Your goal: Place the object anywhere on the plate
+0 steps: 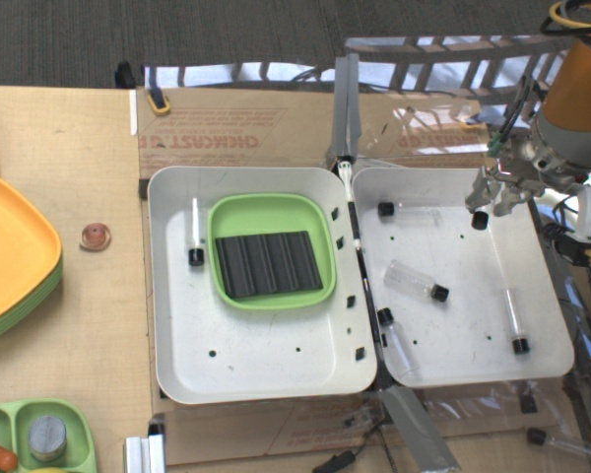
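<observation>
Clear tube [415, 281], outline v. faint

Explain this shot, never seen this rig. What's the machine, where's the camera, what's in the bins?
One fixed camera looks down at a slant on a bench. The machine is a robot arm, grey with an orange band, reaching in from the right; its gripper hangs over the right bin's far edge. That bin holds several clear tubes with black caps, such as one near the middle. The left bin holds a green plate with a dark ribbed block on it, and another tube beside it. Nothing visible is held.
</observation>
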